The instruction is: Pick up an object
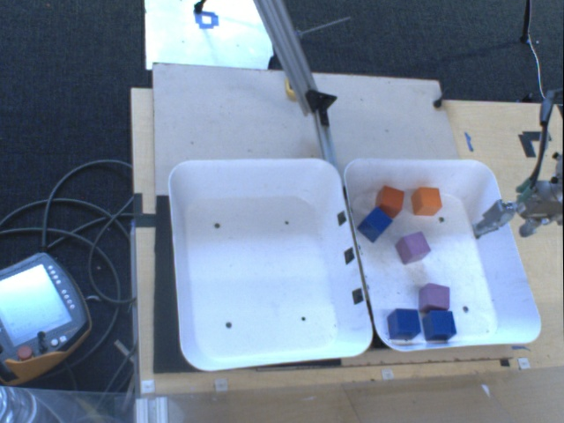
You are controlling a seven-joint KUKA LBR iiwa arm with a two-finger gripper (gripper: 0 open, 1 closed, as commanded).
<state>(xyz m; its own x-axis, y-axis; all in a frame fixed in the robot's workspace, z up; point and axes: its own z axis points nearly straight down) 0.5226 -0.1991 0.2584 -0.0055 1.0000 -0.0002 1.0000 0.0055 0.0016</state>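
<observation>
The right bin (507, 263) holds several small blocks. Two orange blocks (390, 199) (426, 201) lie near its far side, with a blue block (375, 224) just in front of the left one. A purple block (412, 247) sits mid-bin. Nearer the front are another purple block (434, 296) and two blue blocks (404, 323) (439, 325) side by side. My gripper (504, 220) hangs at the bin's right rim, to the right of all the blocks and touching none.
The left bin (256, 263) stands beside the right one. A metal rod (291, 47) slants in from the top down to the gap between the bins. Cables and a teach pendant (35, 311) lie on the floor at left.
</observation>
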